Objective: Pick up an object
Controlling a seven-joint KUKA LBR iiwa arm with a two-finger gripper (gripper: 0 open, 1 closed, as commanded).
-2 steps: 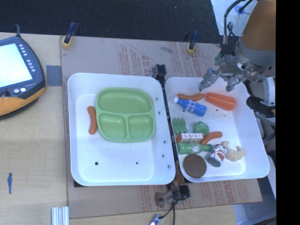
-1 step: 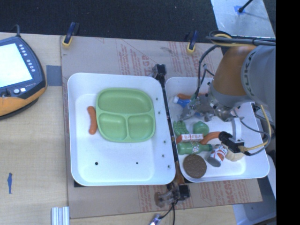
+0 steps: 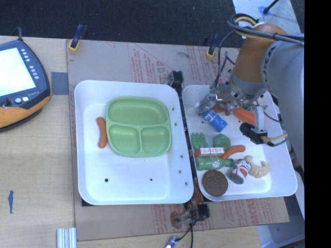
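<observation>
My gripper (image 3: 211,104) hangs low over the far left part of the right bin (image 3: 282,182), below the arm's orange band. A small blue can (image 3: 215,121) lies on its side just in front of it, and whether they touch is unclear. An orange carrot-like piece (image 3: 246,114) lies to the gripper's right. Nearer the front of this bin are a green pepper (image 3: 222,140), a leafy green piece (image 3: 197,140), a red sausage (image 3: 234,150), a green bottle (image 3: 212,164), a brown round cookie (image 3: 214,183), a small can (image 3: 238,172) and a croissant (image 3: 259,168).
The left bin (image 3: 93,180) holds a green divided plate (image 3: 138,126) and an orange sausage (image 3: 102,132) beside it. A tablet in an orange case (image 3: 20,84) lies at the bench's left. A black cable piece (image 3: 254,134) dangles from the arm over the right bin.
</observation>
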